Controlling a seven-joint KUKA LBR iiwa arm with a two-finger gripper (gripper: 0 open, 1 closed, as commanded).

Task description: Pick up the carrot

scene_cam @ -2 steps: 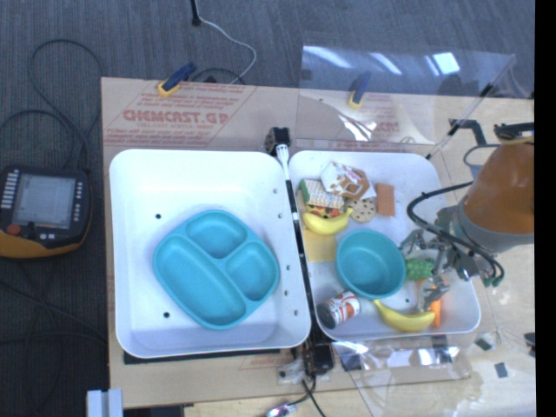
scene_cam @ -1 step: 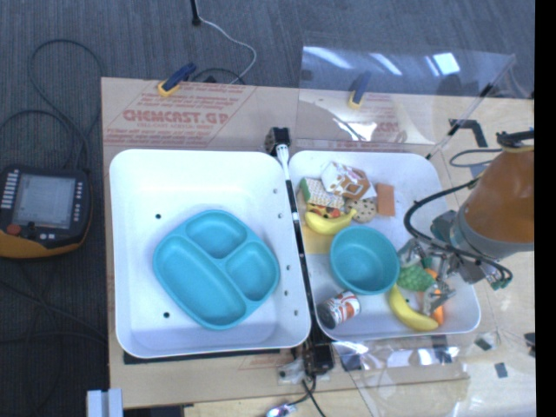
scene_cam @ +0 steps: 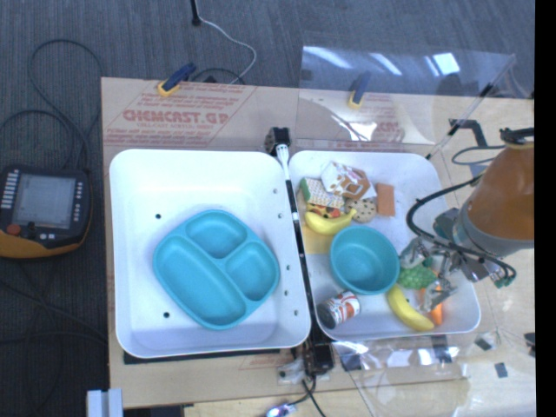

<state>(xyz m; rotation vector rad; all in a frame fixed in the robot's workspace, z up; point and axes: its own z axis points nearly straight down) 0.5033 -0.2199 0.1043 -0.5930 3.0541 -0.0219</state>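
Counter's got two white bins, and the right bin (scene_cam: 452, 320) is pretty cluttered. The gripper (scene_cam: 437, 278) hovers just right of the teal bowl (scene_cam: 363, 260), by the carrot (scene_cam: 437, 309). Can't tell if it's open.

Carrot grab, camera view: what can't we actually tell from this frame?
- Carrot: only a small orange sliver shows; the gripper and its cabling cover the rest.
- Grip state: the gripper's working end is a blurred tangle; contact with the carrot cannot be judged.
- Green item beside the blue bowl: partly covered, too small to name.
- Packets at the right bin's far end: labels unreadable.
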